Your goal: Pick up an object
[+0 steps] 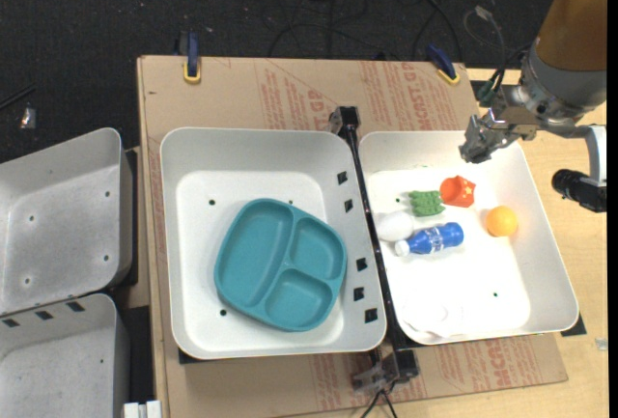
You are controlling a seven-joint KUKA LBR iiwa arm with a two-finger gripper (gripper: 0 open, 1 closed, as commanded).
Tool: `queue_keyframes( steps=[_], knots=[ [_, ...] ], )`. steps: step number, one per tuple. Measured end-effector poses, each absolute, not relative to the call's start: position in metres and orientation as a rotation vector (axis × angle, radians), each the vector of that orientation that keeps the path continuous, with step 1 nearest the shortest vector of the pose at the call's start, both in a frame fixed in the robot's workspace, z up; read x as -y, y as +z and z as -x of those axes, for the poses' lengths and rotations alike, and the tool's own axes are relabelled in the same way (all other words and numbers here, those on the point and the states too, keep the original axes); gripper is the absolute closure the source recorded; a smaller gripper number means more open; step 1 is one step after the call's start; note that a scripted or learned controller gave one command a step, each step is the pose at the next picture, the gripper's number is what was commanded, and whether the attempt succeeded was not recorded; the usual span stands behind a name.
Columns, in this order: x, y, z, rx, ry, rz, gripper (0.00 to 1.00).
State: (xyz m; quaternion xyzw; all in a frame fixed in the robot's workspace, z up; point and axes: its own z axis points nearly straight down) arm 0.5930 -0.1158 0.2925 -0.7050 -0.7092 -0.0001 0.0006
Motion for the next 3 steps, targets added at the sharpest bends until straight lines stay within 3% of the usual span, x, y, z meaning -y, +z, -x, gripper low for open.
queue_keyframes(
  steps=[3],
  knots=[
    [-0.025, 0.270, -0.553, 2.227, 0.003, 2.213, 1.00]
  ],
)
